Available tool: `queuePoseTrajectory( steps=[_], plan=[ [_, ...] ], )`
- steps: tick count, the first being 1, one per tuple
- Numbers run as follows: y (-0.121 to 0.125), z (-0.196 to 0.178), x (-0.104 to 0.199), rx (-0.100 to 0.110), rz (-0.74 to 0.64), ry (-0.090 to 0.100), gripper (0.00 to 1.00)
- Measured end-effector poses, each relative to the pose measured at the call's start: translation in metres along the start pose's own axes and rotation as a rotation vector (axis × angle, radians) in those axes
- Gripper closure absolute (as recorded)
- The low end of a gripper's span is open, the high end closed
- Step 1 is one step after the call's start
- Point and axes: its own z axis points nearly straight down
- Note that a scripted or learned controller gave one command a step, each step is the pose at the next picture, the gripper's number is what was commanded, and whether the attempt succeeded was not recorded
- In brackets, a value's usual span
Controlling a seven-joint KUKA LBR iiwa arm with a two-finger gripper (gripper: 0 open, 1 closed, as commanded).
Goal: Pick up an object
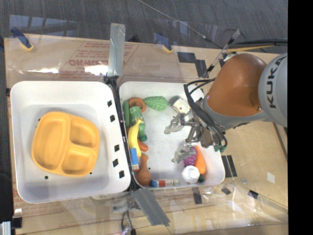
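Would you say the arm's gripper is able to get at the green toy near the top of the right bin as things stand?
Probably yes: the green toy lies uncovered near the right bin's far wall, and the gripper hangs over that bin nearby.

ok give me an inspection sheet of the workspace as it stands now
surface: bench under taped clear sheeting, bearing two white bins side by side
job's things: right bin holds toy food along its left wall, a green leafy piece, a carrot, a white ball
clutter: yellow divided tray lying in the left bin
grippers: hand low inside the right bin, above the purple item; nothing seen between its fingers
cables: black cables looping off the wrist; a thin line across the floor
surroundings: dark carpet
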Motion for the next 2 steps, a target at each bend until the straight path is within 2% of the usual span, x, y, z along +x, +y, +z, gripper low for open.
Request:
queuePoseTrajectory(
  steps=[1, 2],
  plan=[
    [-0.057, 0.077, -0.006, -0.003, -0.083, 0.004, 0.0],
    [-0.073, 0.0, -0.16, 0.003, -0.295, -0.011, 0.0]
  ],
)
